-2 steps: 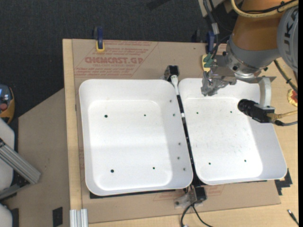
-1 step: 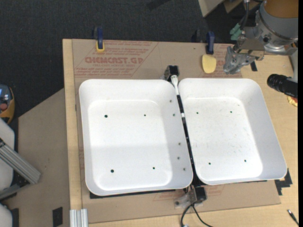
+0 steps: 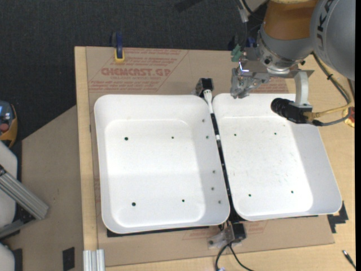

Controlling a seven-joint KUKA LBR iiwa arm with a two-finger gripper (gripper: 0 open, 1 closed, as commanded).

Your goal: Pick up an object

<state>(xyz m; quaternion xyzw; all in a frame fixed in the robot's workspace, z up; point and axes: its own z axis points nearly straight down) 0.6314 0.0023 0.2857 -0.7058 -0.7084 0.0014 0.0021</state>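
Note:
My gripper [image 3: 241, 89] hangs over the far left corner of the right white bin [image 3: 316, 151], close to its back rim. The grey arm with its orange band [image 3: 287, 16] comes in from the upper right above it. A black cylindrical part [image 3: 286, 109] attached to the wrist by a white bracket sticks out over the right bin's far edge. The left white bin [image 3: 107, 151] lies beside it. Each bin floor carries a few small dark dots, and the right floor has fine specks.
Both bins rest on a brown board [image 3: 141, 66] with red lettering. A blue-and-yellow clamp [image 3: 118, 45] holds its far edge. Black clips [image 3: 204, 86] sit along the seam between the bins, and cables [image 3: 333, 114] trail at the right.

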